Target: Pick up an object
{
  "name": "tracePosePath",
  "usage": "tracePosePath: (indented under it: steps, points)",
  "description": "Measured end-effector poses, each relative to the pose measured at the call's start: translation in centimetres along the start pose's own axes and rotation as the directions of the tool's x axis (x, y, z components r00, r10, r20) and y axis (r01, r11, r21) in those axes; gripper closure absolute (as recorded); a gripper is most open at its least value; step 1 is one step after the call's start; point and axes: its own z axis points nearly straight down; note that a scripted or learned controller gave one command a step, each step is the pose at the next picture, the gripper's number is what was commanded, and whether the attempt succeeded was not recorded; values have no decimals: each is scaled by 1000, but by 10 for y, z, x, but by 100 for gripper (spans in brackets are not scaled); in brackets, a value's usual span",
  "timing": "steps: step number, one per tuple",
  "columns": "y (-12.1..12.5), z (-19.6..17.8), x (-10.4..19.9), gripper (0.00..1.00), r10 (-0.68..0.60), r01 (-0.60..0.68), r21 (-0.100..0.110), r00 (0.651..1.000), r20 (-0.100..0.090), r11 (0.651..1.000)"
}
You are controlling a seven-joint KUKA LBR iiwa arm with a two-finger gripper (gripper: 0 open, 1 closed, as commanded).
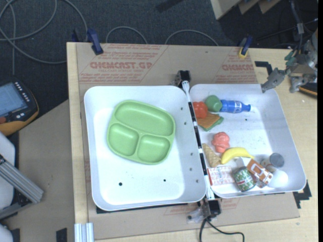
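Nearest the camera, along the front of the right white bin [282,110], a tight cluster: a red-and-white printed packet [218,175], a dark green round can [244,180] on its side, a small orange-and-white carton [260,172] and a grey round cap [276,160]. Just behind these lies a yellow plastic banana [235,154], long axis roughly left to right, arched upward, tips lower; a tan cone-shaped piece [211,155] touches its left end. Behind that sits a pink lumpy toy [220,140]. Further back, an orange flat wedge [209,120], a red block [199,108], a green round cup [213,103] and a blue plastic bottle [234,106] lying with its cap pointing right. The left white bin [101,175] holds a light green three-compartment plate [141,131]. Farthest, beyond the right bin's back right corner, the grey two-finger gripper [267,82] hangs clear of the objects; fingers spread apart, nothing between them.
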Motion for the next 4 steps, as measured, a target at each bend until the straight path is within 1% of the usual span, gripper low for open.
tracePosePath:
  steps: [1,2,3,4]
  points:
    - [31,110,56,0,-2,2,5,1000,-3,1000]
    - [-61,162,113,0,0,0,4,1000,-2,1000]
    - [-127,160,125,0,1,-1,1,1000,-1,1000]
    - [-134,160,126,0,2,-2,-7,1000,2,1000]
